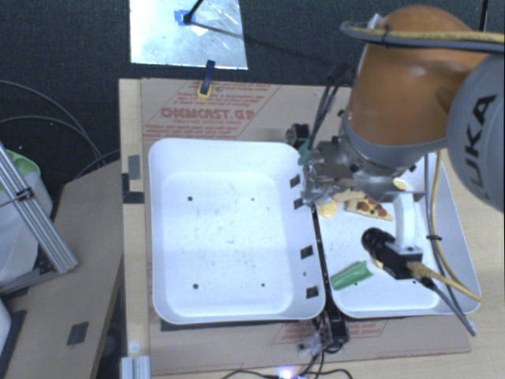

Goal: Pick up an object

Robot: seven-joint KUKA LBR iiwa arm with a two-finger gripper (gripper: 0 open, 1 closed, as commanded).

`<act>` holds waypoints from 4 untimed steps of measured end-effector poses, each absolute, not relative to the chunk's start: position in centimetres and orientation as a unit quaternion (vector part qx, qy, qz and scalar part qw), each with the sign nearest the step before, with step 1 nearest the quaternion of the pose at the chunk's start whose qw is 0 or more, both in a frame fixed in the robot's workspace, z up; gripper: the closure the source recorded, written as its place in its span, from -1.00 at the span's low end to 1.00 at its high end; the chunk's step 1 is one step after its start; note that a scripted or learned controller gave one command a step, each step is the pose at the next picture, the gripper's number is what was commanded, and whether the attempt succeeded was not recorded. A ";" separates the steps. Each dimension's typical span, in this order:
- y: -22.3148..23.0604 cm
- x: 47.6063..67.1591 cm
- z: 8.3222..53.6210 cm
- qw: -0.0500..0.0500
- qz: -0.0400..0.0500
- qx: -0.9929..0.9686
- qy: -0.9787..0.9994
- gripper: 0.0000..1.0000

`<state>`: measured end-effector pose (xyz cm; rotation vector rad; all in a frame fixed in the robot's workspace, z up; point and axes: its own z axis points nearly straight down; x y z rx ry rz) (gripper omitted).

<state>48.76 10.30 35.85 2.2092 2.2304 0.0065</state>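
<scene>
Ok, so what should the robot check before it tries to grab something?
1. Things to grab in the right bin: ok, a green piece, a pizza-slice toy and a yellow piece lie there.
2. Green piece free to reach: ok, it lies apart from the others.
3. Gripper over a target: cannot tell, the arm hides what is under it.
4. Gripper open: cannot tell.
5. Cable clear of the bin: not ok, it crosses the right bin.

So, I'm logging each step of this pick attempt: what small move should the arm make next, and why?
Probably a short descent toward the pizza slice toy. The gripper sits over the right bin's upper left corner, nothing visibly between its fingers, and the slice lies just beside it. The green piece lies farther off.
</scene>
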 end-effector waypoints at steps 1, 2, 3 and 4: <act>10.3 48.8 36.9 0.002 0.003 0.702 0.713 1.00; 12.7 53.8 44.2 0.003 0.006 0.705 0.709 1.00; 9.3 48.6 44.3 0.000 0.001 0.707 0.707 1.00; 16.7 48.6 44.7 0.000 0.002 0.703 0.711 1.00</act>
